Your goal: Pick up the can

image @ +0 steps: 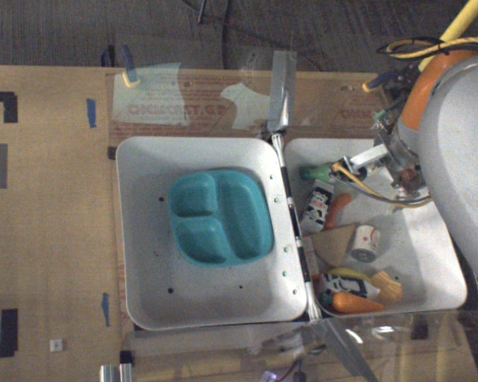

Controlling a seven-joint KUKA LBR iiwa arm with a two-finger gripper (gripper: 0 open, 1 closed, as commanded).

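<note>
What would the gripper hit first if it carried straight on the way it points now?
Probably bare floor of the right bin, not the can, which lies to camera-left of that line. The gripper seems aimed down into the bin, but depth is unclear.

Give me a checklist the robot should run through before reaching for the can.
1. Can in view in the right bin: ok.
2. Nothing lying on top of the can: ok.
3. Room around it: not ok; a tan card piece sits close beside it.
4. Gripper over the can: not ok; it hangs nearer the bin's far edge.
5. Can upright or lying: cannot tell.
</note>
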